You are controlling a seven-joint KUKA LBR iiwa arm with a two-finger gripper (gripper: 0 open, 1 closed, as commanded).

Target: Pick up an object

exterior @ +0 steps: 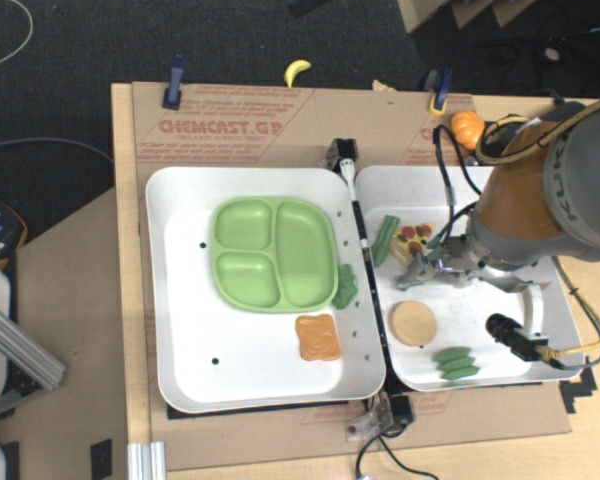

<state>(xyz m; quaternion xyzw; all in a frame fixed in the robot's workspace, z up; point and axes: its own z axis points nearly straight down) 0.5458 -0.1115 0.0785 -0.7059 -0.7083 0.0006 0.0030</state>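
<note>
My gripper (420,266) is low over the middle of the right bin (500,298), reaching in from the right under the orange-banded wrist. Just beyond its tip lies a small red and yellow toy (416,235), with a long green pod (385,240) to the left of that. In front of the gripper sits a round tan cookie (414,323), and a ridged green pod (457,363) lies near the bin's front wall. Nothing shows held in the gripper.
The left bin (180,298) holds a green divided plate (275,253), an orange waffle-like toy (318,337) and a green piece (345,286) against the plate's right edge. A yellow banana toy (297,70) and an orange ball (467,126) lie behind the bins.
</note>
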